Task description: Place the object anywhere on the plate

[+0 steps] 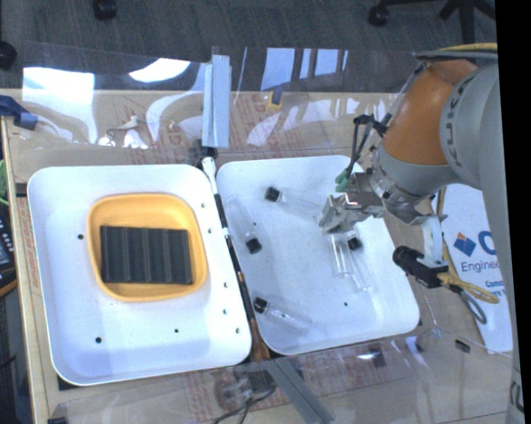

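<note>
Camera view: gripper (pixel 340 218), grip state unclear, hovers over clear tubes (pixel 341 256) in the right bin (pixel 395 311); the slick tubes may slip before reaching the nine-o'clock plate (pixel 143 209).

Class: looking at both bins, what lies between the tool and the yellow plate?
In the camera view: a small black piece, then the bins' adjoining rims, between tool and plate.

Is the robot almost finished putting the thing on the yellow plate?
Not yet. The yellow plate in the left bin holds only its dark ridged insert. The gripper is down in the right bin, over small clear tubes. Picking one up and carrying it across is still left.
</note>
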Tool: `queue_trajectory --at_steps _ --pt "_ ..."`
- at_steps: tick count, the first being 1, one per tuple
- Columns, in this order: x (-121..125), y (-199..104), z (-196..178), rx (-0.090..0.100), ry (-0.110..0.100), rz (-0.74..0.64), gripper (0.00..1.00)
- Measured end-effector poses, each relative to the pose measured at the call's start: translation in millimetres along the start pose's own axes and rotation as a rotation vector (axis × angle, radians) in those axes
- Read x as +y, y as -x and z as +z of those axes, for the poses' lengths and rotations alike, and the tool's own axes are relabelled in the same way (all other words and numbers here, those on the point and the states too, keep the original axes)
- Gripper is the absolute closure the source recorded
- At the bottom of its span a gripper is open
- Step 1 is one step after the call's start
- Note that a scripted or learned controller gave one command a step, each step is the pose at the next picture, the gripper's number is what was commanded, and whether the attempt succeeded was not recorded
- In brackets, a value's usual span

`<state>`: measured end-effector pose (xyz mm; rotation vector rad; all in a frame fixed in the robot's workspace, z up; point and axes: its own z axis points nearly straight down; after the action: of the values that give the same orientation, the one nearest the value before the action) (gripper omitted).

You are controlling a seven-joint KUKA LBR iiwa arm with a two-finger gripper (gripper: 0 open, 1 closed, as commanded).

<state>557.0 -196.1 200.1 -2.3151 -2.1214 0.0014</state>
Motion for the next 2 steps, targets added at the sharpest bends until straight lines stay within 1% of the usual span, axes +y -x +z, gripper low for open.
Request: queue_trajectory --at_steps 1,2 --pt "-4 -75 10 0.001 -0.005 -0.143 1.00" --pt "1 -136 -20 -0.001 0.000 -0.373 1.00"
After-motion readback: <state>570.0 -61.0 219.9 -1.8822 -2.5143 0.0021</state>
